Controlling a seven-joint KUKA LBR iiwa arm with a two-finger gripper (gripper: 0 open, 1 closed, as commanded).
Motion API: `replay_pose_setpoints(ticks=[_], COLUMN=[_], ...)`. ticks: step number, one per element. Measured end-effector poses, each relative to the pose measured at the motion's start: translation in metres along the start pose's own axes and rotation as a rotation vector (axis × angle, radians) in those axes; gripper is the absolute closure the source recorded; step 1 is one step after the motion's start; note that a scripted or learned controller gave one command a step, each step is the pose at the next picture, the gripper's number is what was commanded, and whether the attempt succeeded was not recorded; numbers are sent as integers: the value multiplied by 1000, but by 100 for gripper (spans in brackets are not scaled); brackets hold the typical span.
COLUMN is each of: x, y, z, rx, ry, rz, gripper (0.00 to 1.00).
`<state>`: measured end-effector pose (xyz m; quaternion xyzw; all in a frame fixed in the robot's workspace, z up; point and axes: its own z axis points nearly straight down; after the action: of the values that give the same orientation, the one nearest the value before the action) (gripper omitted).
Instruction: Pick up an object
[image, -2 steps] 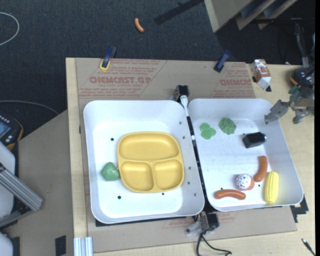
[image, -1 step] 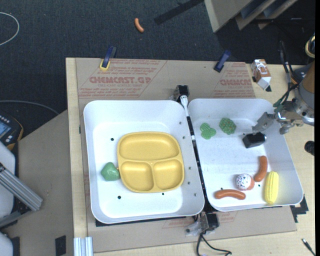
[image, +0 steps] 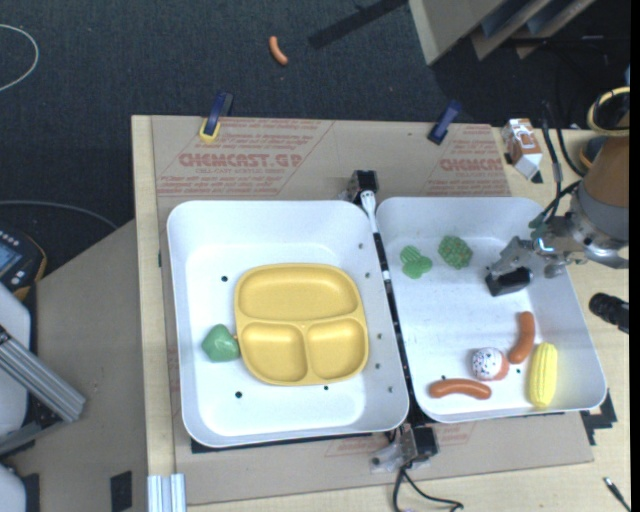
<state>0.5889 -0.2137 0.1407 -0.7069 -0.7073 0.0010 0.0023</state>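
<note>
While nothing is being held, the hand (image: 510, 270) is being observed over the right bin (image: 440, 330) | finger state undeterminable | nearest target: green piece (image: 455, 251) lying just leftward.

Bright even light, soft shadows, slightly grainy

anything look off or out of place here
One small orange piece lies on the dark floor beyond the bench, outside both bins. In the left bin, a green piece sits beside the yellow tray, not in it. Nothing looks spilled or broken.
</note>
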Motion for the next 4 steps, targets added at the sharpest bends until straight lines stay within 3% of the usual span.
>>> replay_pose_setpoints(ticks=[1,2,4], x=[1,0,11], y=[0,1,4], z=[53,39,-65], rx=[0,-6,-12], ry=[1,-2,-5], rz=[0,0,-1], gripper=[0,100,100])
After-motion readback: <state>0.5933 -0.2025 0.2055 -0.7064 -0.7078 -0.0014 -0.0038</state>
